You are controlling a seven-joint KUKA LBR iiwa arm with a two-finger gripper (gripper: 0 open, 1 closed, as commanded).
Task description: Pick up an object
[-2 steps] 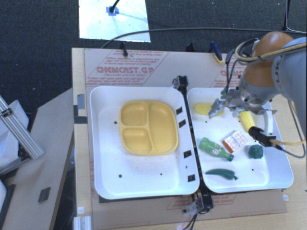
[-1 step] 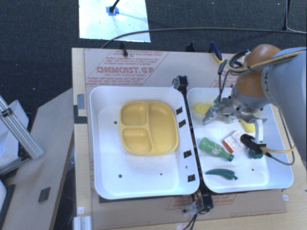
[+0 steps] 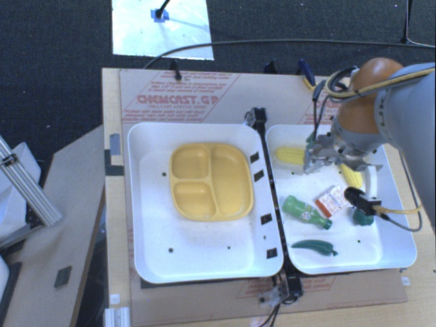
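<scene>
Grey arm point(image 3: 398, 107) with an orange band reaches in from the right over the right bin point(image 3: 402, 254), its pincer point(image 3: 317, 157) hanging low at the far left of that bin, just beside a yellow corn cob point(image 3: 290, 157); whether the pincer is open or closed cannot be told, and nothing is seen held in it. Candidate objects all lie in the right bin: the corn cob, a green bottle point(image 3: 306, 212) near the divider, a red-and-white packet point(image 3: 332, 200) just right of the bottle, a green pepper point(image 3: 313, 247) at the near side, a second yellow piece point(image 3: 352, 176) partly under the wrist, and a dark green item point(image 3: 362, 216) by a black cable end. The left bin point(image 3: 146, 251) holds a yellow divided plate point(image 3: 210, 181). Likely risks, as a judgement: the rounded cob may roll or squirt sideways if closed on off-centre; it lies near the divider, so a descent could strike the bin wall; the trailing cable could drag the nearby objects and spoil the grasp.
</scene>
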